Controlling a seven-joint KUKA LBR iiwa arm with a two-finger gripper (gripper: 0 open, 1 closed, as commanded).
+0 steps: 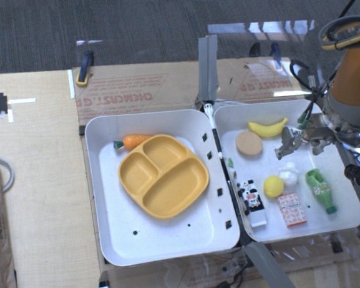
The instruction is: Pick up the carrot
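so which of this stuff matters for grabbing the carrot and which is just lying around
Belongs to the job:
- carrot, left bin, beside the plate's top-left rim
- hand, above the right bin

Just lying about:
- yellow divided plate
- banana
- round tan cookie
- lemon
- green bottle
- small orange carton
- cow-print milk carton

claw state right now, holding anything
claw: over the right bin, beside the banana; open or closed cannot be told. Nothing seen in it; the carrot lies in the left bin.
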